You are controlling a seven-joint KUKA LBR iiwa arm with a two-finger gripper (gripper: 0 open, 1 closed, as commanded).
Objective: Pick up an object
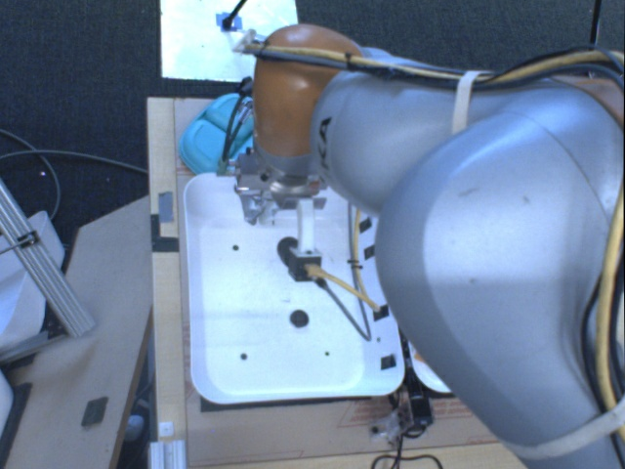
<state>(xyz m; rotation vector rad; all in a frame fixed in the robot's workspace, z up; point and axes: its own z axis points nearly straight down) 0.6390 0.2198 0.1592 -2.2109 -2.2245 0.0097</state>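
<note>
The pale wooden surface (pixel 168 320) has dark floor around it and bears a white bin (pixel 225 301); a pale sheet (pixel 195 27) lies beyond. The blue object (pixel 207 140) (rounded, light blue, partly behind dark cables) sits at the bin's far rim. The tool (pixel 262 206) hangs near it, over the bin - open or closed, I cannot tell.

One white bin (pixel 225 360) is in plain view; a pale sliver (pixel 430 374) at its four o'clock could be a second, too hidden to tell. In the bin are one black disc (pixel 299 319) and three tiny dark dots (pixel 236 249). One blue thing (pixel 207 143) sits at the bin's eleven o'clock, one white sheet (pixel 195 27) at twelve. One arm (pixel 469 213).
</note>
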